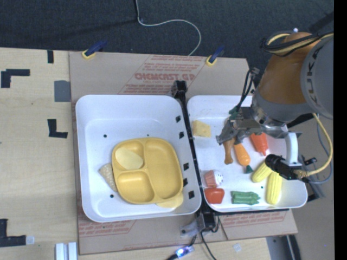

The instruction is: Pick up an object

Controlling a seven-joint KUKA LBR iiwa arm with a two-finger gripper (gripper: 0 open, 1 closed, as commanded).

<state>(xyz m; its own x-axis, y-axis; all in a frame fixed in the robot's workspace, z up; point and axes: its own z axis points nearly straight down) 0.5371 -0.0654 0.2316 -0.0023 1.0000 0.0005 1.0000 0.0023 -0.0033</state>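
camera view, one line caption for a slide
Gripper lowered over orange carrots in the right bin; yellow divided plate in the left.

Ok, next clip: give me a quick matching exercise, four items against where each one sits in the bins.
Items:
1. yellow divided tray
2. green bean pod
3. yellow cheese wedge
4. corn cob

Places:
A. right bin, near edge, between red piece and corn
B. left bin, middle
C. right bin, near right corner
D. right bin, by the divider, far part

Pairs: 1-B, 2-A, 3-D, 4-C

We note a yellow divided plate [147,171] in white bins [89,145], orange carrots [242,155], yellow corn [274,188], and a green bean pod [245,198].
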